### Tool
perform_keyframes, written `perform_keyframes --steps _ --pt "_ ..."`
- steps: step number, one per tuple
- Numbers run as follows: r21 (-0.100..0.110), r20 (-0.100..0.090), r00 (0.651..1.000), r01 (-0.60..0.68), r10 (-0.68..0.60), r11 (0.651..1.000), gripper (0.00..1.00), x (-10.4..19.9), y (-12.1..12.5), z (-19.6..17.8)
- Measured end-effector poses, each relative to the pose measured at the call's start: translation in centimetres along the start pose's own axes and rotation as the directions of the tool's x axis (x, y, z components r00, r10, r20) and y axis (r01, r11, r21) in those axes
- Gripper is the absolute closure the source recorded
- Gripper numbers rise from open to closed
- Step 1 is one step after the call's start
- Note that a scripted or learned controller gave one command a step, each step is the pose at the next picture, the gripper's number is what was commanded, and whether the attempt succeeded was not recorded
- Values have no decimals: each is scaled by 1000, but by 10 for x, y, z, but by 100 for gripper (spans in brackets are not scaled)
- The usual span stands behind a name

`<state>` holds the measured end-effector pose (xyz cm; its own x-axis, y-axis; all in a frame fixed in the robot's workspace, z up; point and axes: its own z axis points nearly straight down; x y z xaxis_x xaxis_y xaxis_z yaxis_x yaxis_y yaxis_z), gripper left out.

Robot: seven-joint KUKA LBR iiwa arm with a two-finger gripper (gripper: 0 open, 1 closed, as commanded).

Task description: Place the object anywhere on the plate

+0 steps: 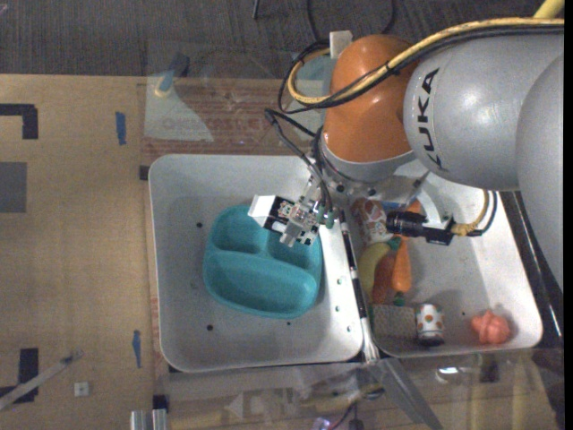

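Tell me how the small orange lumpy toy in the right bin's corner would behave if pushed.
The small orange lumpy toy looks rounded, so it would probably roll or wobble rather than slide. It seems small and likely light. Sitting near the right white bin's wall, it may jam there.

Note the plate (260,271): teal plastic, smooth, with a soft sheen. Both bins (179,240) look like white plastic, smooth and semi-matt. The arm (474,106) shows a glossy grey shell and a glossy orange band. The surface (72,267) looks like matt wood or board, marked with blue tape (120,128). You can see yellow cable (466,30) sheathing with a smooth finish.
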<state>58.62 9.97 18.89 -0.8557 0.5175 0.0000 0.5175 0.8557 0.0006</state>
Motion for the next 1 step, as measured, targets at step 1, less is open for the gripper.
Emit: perform_keyframes --steps 1 --pt "-1 1 1000 -1 1 1000 0 0 0 0"
